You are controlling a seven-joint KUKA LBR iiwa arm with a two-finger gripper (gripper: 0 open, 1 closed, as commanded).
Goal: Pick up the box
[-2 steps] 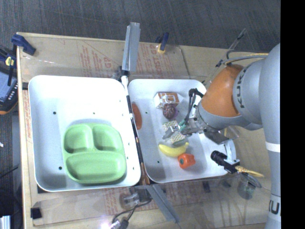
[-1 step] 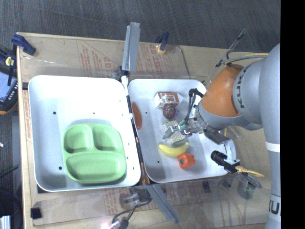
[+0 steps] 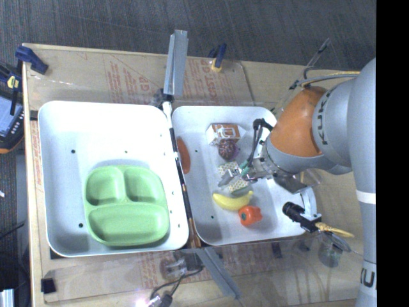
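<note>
The left bin (image 3: 57,171) carries a green divided tray (image 3: 126,204), set well apart from the work. Across the divider, the right bin (image 3: 204,226) holds the loose items: a brown-orange object (image 3: 184,155) against its left wall, the box (image 3: 225,132), orange and white, near the far wall, a dark round item (image 3: 228,149) just beside it, then a banana (image 3: 231,201) and a red fruit (image 3: 250,215) toward the near side. The tool (image 3: 241,173) sits low between box and banana over a small patterned packet (image 3: 230,177), apparently apart from the box. Whether the tool is spread or pinching cannot be told from here.
</note>
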